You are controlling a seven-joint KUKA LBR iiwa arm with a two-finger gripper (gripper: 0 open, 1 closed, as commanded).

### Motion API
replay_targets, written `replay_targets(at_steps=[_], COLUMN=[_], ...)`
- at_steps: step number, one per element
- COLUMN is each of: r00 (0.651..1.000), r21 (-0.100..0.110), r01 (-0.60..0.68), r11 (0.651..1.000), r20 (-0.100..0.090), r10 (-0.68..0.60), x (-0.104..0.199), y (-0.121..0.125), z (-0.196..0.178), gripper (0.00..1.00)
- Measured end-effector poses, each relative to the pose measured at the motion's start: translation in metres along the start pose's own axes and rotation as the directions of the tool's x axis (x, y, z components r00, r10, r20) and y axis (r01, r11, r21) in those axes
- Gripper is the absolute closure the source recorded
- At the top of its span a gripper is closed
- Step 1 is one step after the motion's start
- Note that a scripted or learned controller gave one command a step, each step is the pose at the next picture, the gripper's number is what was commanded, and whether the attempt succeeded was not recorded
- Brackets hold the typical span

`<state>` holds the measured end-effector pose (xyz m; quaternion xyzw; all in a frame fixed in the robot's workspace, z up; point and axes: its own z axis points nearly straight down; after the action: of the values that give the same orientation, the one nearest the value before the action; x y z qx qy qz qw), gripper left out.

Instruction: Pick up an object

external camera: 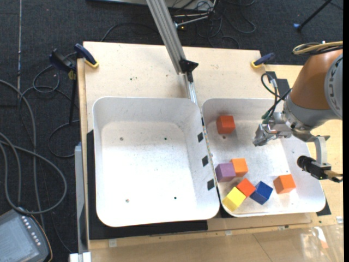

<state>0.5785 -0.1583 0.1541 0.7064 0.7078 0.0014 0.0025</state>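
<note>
- The left bin [109,162] filled the centre-left of the frame, its white floor speckled with small dark marks.
- A grey metal rail [166,29] ran from the top centre of the frame down to the seam between the two bins.
- The right bin [305,203] sat just beside the left one, in the right half of the frame, and held all the blocks.
- A red-orange block [225,124] lay alone in the upper left part of the right bin.
- Lower down, a purple block [225,171] touched an orange block [239,166].
- Below them, a yellow block [234,198], a red block [246,188] and a blue block [262,192] clustered near the bin's lower rim.
- The gripper [264,135] hung over the right bin's upper middle, apart from every block; whether it was open or closed could not be told.
- Another orange block [284,183] lay at the lower right of the bin.
- The arm [316,89] entered from the frame's right edge.
</note>
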Motion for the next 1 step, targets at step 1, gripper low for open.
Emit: replay_targets(at_steps=[1], r00=[1.000], r21=[-0.002], r01=[0.000], r11=[1.000], r20=[0.001], r10=[0.000], x=[-0.0027], y=[-0.0013], z=[-0.0632], gripper=[1.00])
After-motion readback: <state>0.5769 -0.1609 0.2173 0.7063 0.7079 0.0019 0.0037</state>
